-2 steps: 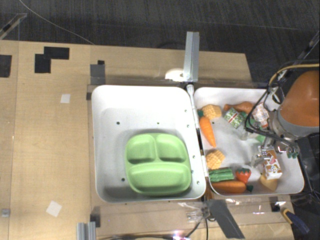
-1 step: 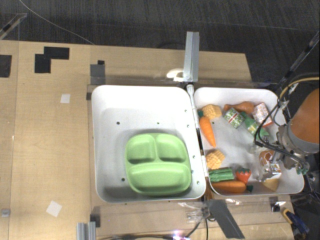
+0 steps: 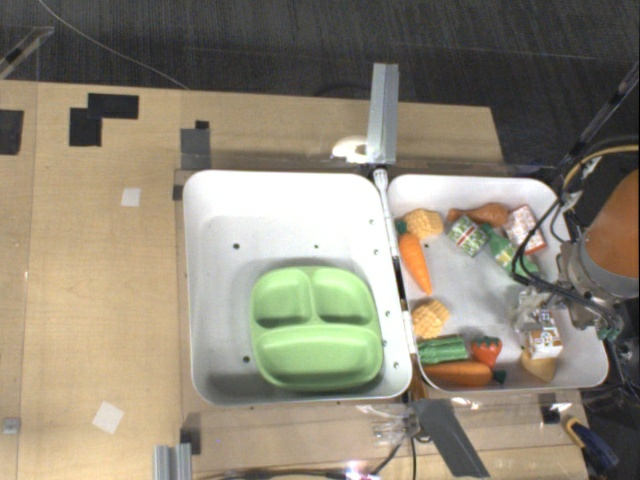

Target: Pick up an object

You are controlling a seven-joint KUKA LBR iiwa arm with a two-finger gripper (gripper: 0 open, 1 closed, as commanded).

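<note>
the fingers cannot be made out, so whether they are spread or pressed together is unclear. the gripper sits low over the right bin, just above a small carton. nearby lie a carrot and corn. a green tray fills the left bin.

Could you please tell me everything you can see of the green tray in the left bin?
The green tray is a light green, matte, plastic-looking divided plate with rounded corners. It has three compartments: two smaller ones along the far side and one wide one along the near side. It lies flat, right way up, on the floor of the left bin, toward the bin's near right part, turned slightly askew. Nothing lies in its compartments.
</note>
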